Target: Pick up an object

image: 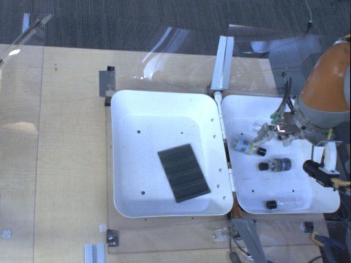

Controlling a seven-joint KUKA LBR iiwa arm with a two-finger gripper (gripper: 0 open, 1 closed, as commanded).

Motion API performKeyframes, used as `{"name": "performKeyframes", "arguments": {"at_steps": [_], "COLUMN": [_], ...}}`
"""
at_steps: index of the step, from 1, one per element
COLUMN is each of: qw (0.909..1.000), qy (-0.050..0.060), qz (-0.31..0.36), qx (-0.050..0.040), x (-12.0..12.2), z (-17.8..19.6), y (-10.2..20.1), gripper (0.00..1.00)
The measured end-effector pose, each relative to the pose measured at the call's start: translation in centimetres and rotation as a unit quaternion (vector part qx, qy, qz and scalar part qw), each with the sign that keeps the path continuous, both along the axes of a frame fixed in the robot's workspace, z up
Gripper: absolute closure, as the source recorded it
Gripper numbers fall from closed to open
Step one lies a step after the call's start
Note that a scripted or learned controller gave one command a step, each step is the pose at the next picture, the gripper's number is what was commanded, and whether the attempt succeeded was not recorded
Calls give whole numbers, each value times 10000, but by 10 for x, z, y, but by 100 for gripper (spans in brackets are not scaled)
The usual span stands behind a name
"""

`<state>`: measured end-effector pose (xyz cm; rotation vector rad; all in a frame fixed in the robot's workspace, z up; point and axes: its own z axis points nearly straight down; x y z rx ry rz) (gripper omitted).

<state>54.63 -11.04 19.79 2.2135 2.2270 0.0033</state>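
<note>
Step in hand, by judgement: approach, pick not yet made; gripper low over the right bin, at the end of the grey arm with the orange band, reaching in from the right; state of the grip not legible at this size, so cannot tell whether released or clenched; nothing seen lifted clear of the bin floor.

Likely target: small clear bottle, lying on its side on the floor of the right bin, just beside the gripper on the side toward the divider; see-through body with a pale bluish cast, a dark cap or end toward the gripper; touching the gripper or merely next to it, not distinguishable.

Other stock, placed from that bottle: dark-capped bottle, also lying flat, near and toward the front of the bin; third bottle, clear with a black cap, farther toward the front rim, well apart; dark ribbed slab, rectangular, flat and skewed, across the divider in the left bin.

Next move, by judgement: centring over the bottle's body, a descent to the floor, a firm close across the narrow width; smooth round plastic probably prone to rolling or slipping out; confirmation of a hold only on lift.
</note>
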Motion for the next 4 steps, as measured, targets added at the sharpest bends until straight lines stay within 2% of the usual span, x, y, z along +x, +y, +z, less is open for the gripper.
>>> {"name": "performKeyframes", "arguments": {"at_steps": [1, 2, 3, 4], "qw": [9999, 10000, 9990, 9995], "qy": [-37, -12, -28, -27], "qz": [-136, 65, 435, 310], "qx": [-5, 0, -13, -13], "x": [44, -9, 74, 99], "z": [-100, -99, -56, -111], "y": [-3, 12, -56, -94], "gripper": [0, 0, 0, 0]}}
